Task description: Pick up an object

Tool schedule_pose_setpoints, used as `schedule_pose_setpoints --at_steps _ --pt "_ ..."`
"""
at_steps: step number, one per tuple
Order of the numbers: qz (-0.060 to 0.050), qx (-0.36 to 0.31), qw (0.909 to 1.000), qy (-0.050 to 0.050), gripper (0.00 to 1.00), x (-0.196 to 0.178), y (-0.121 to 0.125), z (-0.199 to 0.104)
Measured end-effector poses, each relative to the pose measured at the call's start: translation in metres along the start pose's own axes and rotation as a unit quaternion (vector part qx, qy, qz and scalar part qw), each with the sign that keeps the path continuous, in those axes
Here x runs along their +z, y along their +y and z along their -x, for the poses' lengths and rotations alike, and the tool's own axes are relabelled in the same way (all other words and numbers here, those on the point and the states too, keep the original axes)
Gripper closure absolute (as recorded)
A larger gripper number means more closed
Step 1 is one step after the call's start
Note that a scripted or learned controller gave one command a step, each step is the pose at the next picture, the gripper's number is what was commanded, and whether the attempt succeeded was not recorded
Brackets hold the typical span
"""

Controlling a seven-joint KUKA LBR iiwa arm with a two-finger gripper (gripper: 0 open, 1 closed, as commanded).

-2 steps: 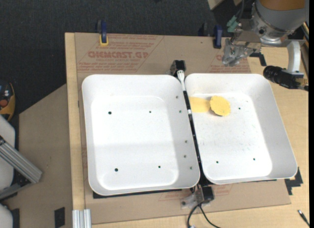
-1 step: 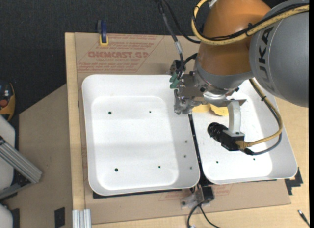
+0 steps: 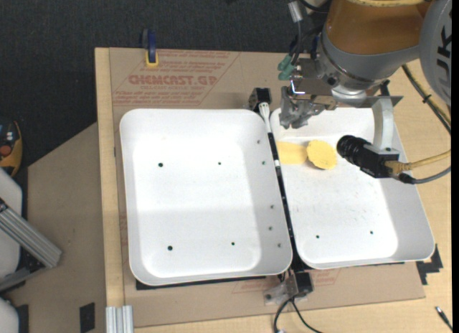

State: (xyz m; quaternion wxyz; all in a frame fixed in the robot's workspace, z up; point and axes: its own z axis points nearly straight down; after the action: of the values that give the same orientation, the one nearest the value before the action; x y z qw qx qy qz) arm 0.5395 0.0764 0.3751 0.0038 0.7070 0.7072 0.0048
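Nearest the lens, at upper right: the grey arm [image 3: 380,5] with its orange band, reaching in over the far end of the right bin [image 3: 358,242]. Below the wrist, the gripper [image 3: 294,114], hanging above that bin's far left corner, close to the seam between the two bins; impossible to tell whether spread or pressed together. Just in front of the gripper, flat on the bin floor: a pale yellow square piece [image 3: 290,153] close against the left wall and, just beside it on the right, a yellow round disc [image 3: 322,155]. Both clear of the gripper. Further left, the left bin [image 3: 193,195], white and shallow, with a few small dark dots on its floor. Under both bins, a brown board [image 3: 179,73] with red lettering, a blue and yellow clamp [image 3: 150,46] on its far edge. At the far end of the seam, a small black clip [image 3: 259,98].
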Motion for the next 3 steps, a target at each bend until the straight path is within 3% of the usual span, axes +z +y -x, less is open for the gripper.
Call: schedule_pose_setpoints --at_steps 1,2,3 --pt "-0.002 0.003 1.0 -0.001 1.0 -0.033 -0.007 0.055" --pt "-0.003 0.003 1.0 -0.002 1.0 -0.051 0.009 0.119" --pt "-0.014 -0.002 0.9999 0.0 1.0 0.071 -0.045 0.06"
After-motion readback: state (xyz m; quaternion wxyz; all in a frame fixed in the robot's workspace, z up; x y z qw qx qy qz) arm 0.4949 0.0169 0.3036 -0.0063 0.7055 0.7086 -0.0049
